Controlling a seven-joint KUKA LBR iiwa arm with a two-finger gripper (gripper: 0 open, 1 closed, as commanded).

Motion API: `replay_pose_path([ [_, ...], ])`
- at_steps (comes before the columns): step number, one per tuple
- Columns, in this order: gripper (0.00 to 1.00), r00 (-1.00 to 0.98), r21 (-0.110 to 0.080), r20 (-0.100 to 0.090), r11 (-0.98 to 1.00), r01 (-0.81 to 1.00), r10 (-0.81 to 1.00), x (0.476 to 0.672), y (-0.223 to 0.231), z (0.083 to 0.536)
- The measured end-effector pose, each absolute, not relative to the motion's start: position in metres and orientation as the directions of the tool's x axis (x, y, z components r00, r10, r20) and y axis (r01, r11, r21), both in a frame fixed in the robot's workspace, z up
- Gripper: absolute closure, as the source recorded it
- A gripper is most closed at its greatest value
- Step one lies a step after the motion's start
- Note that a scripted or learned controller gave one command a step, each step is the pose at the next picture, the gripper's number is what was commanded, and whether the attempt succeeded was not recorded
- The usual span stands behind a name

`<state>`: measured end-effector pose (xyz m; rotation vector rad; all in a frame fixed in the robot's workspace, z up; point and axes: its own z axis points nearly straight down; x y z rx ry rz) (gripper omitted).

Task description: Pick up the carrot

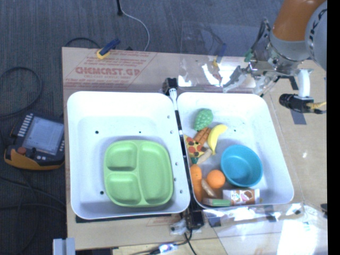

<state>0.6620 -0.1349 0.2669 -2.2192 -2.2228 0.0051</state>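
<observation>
Nearest me, I'm looking at the right bin (276,142), and at its near left wall the carrot (196,180) is lying, long axis running front to back, touching the orange ball (215,179). I'm seeing the gripper (254,74) hovering beyond the far rim, so the carrot sits well forward and left. Glare is blurring the tips; I cannot tell their spread.

dark grey carpet floor (64,15) beneath a cardboard-topped bench (114,70).
</observation>
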Motion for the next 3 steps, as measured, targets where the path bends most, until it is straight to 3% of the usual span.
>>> replay_pose_path([
  [1,0.0,0.02,-0.013,0.0,-0.02,1.0,1.0,0.593,-0.118,0.194],
  [2,0.0,-0.144,-0.012,0.004,0.144,0.99,0.99,0.524,-0.125,0.107],
  [3,0.0,0.098,0.028,-0.006,-0.098,0.995,0.995,0.492,-0.104,0.092],
])
